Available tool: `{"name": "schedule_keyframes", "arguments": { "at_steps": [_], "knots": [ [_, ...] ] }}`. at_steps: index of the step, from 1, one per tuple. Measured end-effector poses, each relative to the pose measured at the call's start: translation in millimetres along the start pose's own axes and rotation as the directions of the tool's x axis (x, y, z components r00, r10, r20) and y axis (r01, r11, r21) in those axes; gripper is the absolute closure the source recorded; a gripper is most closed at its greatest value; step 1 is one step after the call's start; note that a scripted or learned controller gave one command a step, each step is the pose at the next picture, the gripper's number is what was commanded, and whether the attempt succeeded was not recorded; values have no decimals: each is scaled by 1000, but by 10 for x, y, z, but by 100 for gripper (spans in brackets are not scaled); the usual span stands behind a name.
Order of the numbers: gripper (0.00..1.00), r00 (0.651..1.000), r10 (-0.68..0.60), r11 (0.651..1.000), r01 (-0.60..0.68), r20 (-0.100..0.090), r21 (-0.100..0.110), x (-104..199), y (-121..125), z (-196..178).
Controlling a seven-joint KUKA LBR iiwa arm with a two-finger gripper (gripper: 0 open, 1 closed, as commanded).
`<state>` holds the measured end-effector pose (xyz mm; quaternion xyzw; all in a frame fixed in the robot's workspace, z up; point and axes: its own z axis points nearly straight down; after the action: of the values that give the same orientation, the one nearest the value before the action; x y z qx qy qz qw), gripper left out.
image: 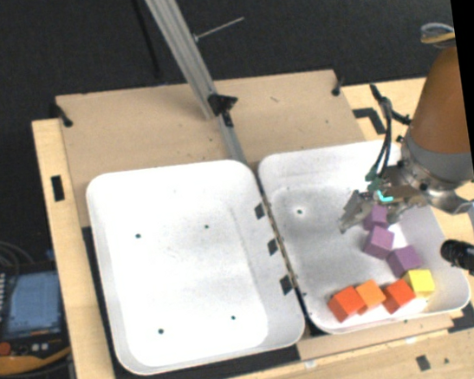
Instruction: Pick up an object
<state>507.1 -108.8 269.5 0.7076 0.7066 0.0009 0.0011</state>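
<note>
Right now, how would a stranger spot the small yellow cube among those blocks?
Find the right-hand shallow white bin and go to its near-right corner, where coloured blocks cluster. The small yellow cube sits at the row's right end, beside a red-orange block; it is the only yellow piece.

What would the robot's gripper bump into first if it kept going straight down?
Probably the top purple block, right under the gripper in the right bin. Depth is hard to judge from above, so it may already be touching.

Wooden bench (167,124), slanted metal pole (187,51), blue-screen device (30,308) w/ cables at left
</note>
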Motion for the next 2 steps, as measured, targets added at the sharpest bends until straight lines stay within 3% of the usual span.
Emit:
{"name": "schedule_keyframes", "arguments": {
  "at_steps": [2],
  "knots": [
    [0,1000,1,1000,-1,0,6,-42,24,1216]
  ]
}}
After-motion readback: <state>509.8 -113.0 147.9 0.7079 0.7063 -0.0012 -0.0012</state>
